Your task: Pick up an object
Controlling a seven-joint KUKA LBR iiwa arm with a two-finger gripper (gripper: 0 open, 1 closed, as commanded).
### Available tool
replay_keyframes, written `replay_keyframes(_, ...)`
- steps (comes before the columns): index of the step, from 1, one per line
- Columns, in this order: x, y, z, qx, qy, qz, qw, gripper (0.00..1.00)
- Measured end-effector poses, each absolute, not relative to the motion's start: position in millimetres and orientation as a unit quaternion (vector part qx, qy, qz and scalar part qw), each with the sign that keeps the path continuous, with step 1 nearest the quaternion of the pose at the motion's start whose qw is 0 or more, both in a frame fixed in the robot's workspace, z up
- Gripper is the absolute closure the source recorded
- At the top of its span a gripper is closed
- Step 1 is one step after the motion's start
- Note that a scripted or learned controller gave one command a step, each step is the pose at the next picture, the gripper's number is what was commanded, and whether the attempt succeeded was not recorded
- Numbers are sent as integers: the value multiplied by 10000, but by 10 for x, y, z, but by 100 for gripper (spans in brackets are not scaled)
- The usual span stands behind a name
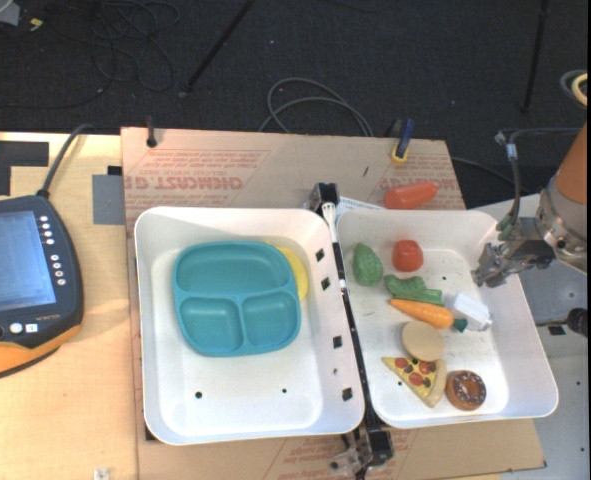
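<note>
Desk (65, 408) bearing two white bins side by side. The left bin (165, 368) holds a teal divided plate (238, 298) with a yellow plate edge (297, 271) showing behind it. The right bin (535, 368) holds the loose toy foods: a pizza slice (416, 374), a carrot (422, 313), a round beige piece (423, 342), a chocolate doughnut (466, 390), a green leafy piece (367, 265), a white tube (471, 309), and a red tomato (407, 255). A second red piece (410, 195) lies outside, on the cardboard behind the bins. The pincer (495, 264) sits at the right bin's right rim, above the wall; whether it is apart or together cannot be told, and nothing is seen between it. The nearest candidates are the white tube and the carrot, lying touching in the bin's middle. The carrot's long axis runs from upper left to lower right, green top toward the left bin. A sound approach would likely descend over the carrot's mid-length, closing across its short axis, clear of the tube.
</note>
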State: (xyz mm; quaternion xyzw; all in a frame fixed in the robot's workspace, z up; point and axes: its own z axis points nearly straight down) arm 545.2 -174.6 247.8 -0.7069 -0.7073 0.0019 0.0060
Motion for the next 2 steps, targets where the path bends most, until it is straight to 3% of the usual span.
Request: replay_keyframes(2, 5452, -1760, 2664, -7052, -7090, 24, 74, 100)
